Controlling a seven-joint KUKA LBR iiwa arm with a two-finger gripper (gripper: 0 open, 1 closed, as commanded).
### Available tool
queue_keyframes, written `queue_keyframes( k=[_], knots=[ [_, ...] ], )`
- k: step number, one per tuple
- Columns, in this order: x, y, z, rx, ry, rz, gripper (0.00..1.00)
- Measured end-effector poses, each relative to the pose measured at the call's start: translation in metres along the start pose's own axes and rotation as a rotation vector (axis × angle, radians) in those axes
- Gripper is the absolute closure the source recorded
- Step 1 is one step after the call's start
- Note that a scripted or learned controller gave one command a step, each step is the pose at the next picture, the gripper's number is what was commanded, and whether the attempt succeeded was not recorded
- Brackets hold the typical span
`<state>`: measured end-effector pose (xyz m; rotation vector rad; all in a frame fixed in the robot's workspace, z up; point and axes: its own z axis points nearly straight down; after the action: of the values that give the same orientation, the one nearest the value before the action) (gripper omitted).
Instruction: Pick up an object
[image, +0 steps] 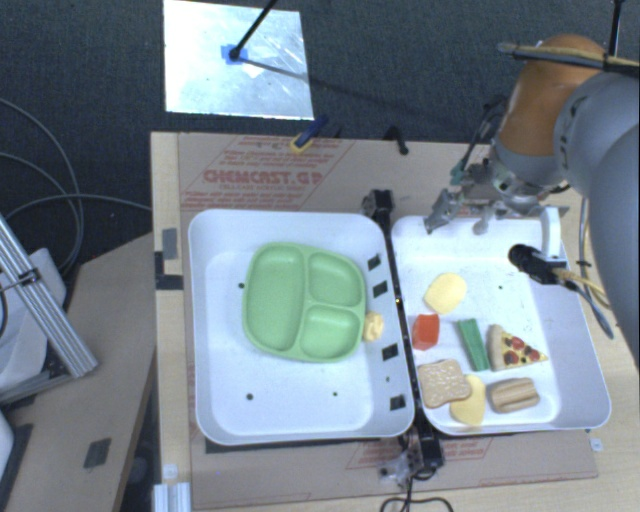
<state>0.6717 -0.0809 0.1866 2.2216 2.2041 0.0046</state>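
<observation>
Across the top of the frame we see dark blue-grey carpet (80, 60), with a shiny silver sheet (235, 58) lying on it at upper centre. At the left edge, black cables (40, 215) curve over the floor — an aluminium rail (40, 310) slants below them.

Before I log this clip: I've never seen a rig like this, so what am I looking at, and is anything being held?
One fixed camera looks down at a slant on a bench with two shallow white bins. The grey arm, orange-banded, reaches in from the right; its gripper sits over the right bin's far edge, nothing visibly between its fingers. The left bin holds a green divided plate with a small yellow piece beside it. The right bin holds toy food: a pizza slice, a hot dog, a cracker, and red, green and yellow pieces.
</observation>
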Motion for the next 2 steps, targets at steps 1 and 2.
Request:
queue_keyframes(
  k=[1,2],
  knots=[
    [0.010,-0.002,-0.011,0.003,0.005,-0.014,1.00],
    [-0.008,-0.008,0.087,0.012,0.006,-0.008,1.00]
  ],
)
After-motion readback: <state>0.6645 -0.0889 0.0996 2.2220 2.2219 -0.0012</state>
